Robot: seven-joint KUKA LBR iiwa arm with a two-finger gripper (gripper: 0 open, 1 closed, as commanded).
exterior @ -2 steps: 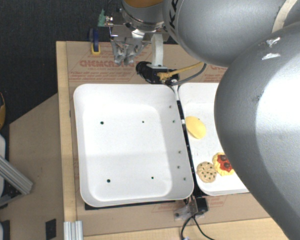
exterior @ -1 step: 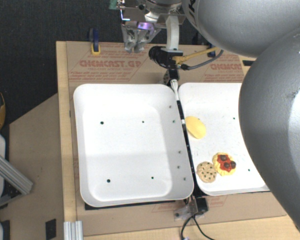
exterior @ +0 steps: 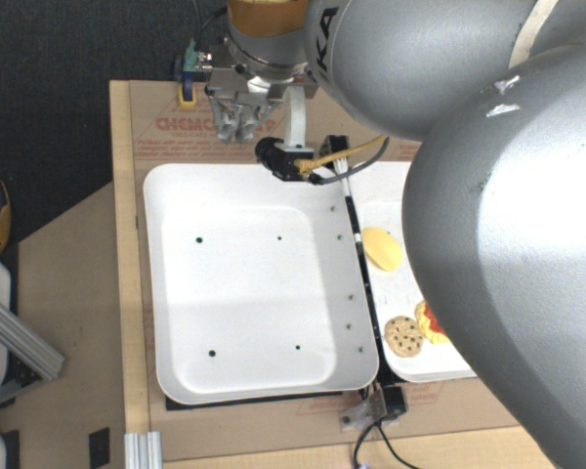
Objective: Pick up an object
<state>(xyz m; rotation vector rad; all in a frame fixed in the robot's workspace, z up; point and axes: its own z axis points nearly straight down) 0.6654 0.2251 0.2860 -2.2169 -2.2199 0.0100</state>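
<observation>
Reaching for anything risks miss: gripper (exterior: 236, 125) hangs beyond far edge of left bin (exterior: 176, 262), well apart from objects. Cannot tell how gripper is set. Lemon (exterior: 382, 248), cookie (exterior: 403, 335) lie in right bin (exterior: 439, 367); red-yellow item (exterior: 430, 324) half hidden by arm (exterior: 488, 164).

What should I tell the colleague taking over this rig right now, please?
Gripper: hangs past the far edge of the left bin, over the brown board, with nothing between its fingers; whether they are open or shut is unclear.
Things: a yellow piece, a cookie and a red and yellow item lie in the right bin, partly hidden by the arm.
Done: nothing picked up yet.
Left: go to the right bin, grasp one thing, lift it.
</observation>
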